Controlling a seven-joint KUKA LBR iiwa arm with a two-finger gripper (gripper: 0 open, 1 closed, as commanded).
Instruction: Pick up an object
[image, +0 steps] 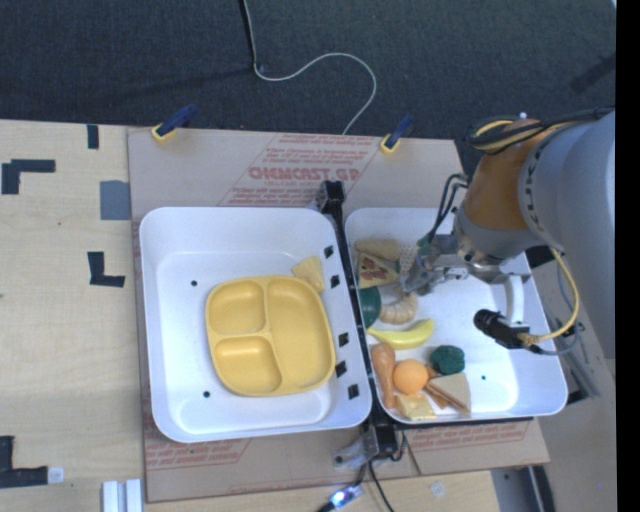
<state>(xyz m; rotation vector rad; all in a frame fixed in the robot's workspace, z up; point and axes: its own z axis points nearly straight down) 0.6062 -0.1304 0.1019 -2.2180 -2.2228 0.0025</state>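
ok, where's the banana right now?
In the right bin, left-centre: the banana lies just above the orange ball, left of the green piece.

My arm is grey with an orange band. Both bins are white. The divided tray is yellow. Banana yellow, orange orange, carrot orange, round item dark green.

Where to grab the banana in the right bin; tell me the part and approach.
Grip the banana across its narrow middle, coming straight down from above. It lies flat, curved, running left to right, so the jaws should close front to back. The orange sits close in front, leaving little room there.
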